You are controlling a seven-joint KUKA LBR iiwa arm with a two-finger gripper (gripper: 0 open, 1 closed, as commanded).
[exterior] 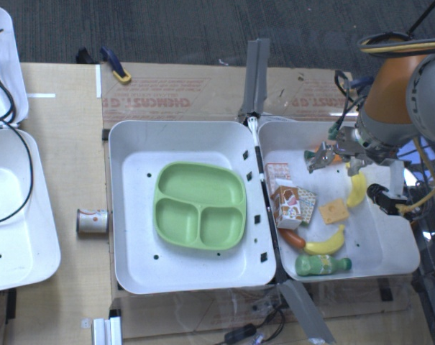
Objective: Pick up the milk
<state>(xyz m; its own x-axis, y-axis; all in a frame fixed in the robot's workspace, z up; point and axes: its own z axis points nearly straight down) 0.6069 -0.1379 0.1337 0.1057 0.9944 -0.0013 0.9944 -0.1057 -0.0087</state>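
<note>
Nearest, a green bottle (323, 265) lies at the right bin's (390, 254) six o'clock. Milk carton (288, 205) sits left-centre. Gripper (337, 160) hovers at twelve o'clock, fingers spread, holding nothing, partly hiding something orange.

The two bins, left (124, 192) and right (390, 254), look like smooth white plastic with a faint sheen, and the divided plate (200, 205) in the left one is matt pale-green plastic. In the right bin the milk carton (289, 208) looks like printed card, the bottle (322, 265) is glossy green plastic, and the two bananas (326, 243) (356, 190) and the sausage (292, 238) have the smooth, slightly shiny look of moulded plastic toys. The bench (73, 157) is pale wood with a sheet of brown printed cardboard (181, 92) over it, and the arm (400, 85) is a satin orange shell over grey metal.
</note>
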